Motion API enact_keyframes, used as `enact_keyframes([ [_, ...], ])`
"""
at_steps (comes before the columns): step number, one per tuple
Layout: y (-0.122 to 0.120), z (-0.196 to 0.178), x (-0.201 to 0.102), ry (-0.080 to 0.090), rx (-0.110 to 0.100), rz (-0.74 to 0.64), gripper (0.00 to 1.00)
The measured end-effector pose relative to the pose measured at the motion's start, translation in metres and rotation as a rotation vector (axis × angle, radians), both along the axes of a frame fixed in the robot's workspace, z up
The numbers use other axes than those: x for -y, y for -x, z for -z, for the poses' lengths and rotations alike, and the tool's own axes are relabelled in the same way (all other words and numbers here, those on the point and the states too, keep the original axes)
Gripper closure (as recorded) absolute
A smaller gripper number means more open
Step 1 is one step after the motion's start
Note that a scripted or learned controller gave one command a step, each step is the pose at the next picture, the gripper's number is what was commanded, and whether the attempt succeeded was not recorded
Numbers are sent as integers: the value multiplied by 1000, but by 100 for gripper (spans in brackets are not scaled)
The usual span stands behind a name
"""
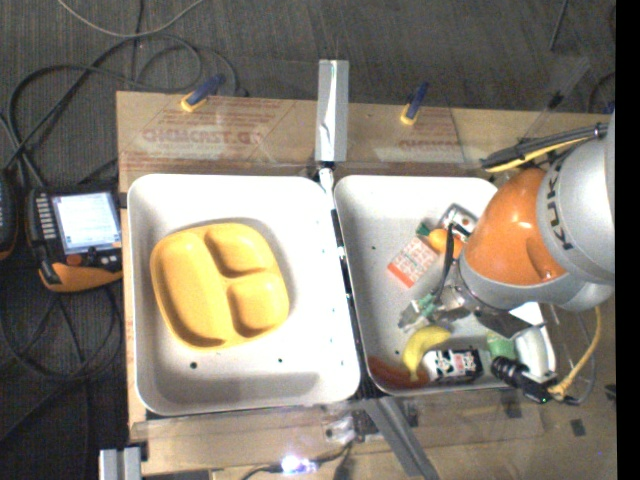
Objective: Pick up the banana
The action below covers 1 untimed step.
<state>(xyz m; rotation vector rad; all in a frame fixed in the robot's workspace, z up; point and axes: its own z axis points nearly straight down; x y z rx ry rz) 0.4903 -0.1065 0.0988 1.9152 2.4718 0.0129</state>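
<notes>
The banana (424,347) is yellow and curved and lies near the front edge of the right bin (370,228). A black bottle (460,364) lies against its right side. My gripper (428,310) hangs just over the banana's upper end, below the grey wrist and the orange band (508,240). The wrist hides the spot where gripper and banana meet, so I cannot tell whether they touch.
In the right bin lie a red-and-white packet (411,263), a small orange item (437,238), a silvery can (456,215) and a red object (389,372) at the front wall. The left bin (150,378) holds a yellow divided plate (222,283).
</notes>
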Motion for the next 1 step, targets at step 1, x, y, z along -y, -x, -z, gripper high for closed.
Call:
enact_keyframes([
  [1,0,0,0,0,0,0,0],
])
